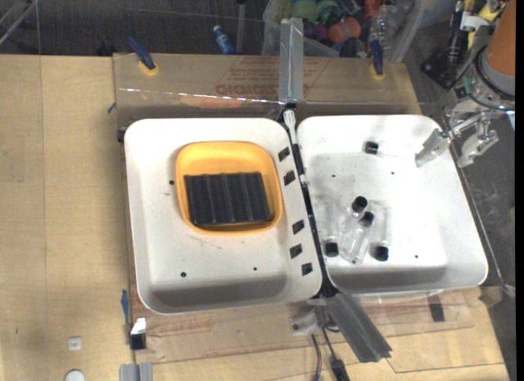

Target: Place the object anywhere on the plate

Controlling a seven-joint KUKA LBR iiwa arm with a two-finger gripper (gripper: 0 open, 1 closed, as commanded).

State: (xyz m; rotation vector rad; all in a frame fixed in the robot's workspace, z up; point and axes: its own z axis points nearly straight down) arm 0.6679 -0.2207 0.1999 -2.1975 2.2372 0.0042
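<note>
Camera view, looking down at a slant on the wooden tabletop (57, 207), and the hard-to-read things come first. The arm (501, 52) is cut off by the right edge: just a slice of orange band and grey wrist in the upper right corner. Below it the end effector (450, 143) hangs over the upper right rim of the right bin (458, 240), two pale fingers (429, 150) splayed apart, spread wide with nothing between them.

The object (356, 228) is tough to make out: a see-through plastic piece with several small black caps or wheels, lying low in the right bin toward its left side, its clear body almost melting into the white floor. I cannot tell its exact shape. A separate small black bit (370, 147) sits alone near the top of that bin, well apart from the object and left of the end effector.

Over in the left bin (155, 265), the yellow plate (225, 156) sits in the middle, carrying a dark ribbed rack (228, 200) that covers most of its floor. A divider (295, 199) with black markers runs between the two bins, standing between object and plate.

Behind the bins, a clear box of colourful toys (344, 2), blurred and jumbled; blue clamps (146, 61) grip a transparent panel.
</note>
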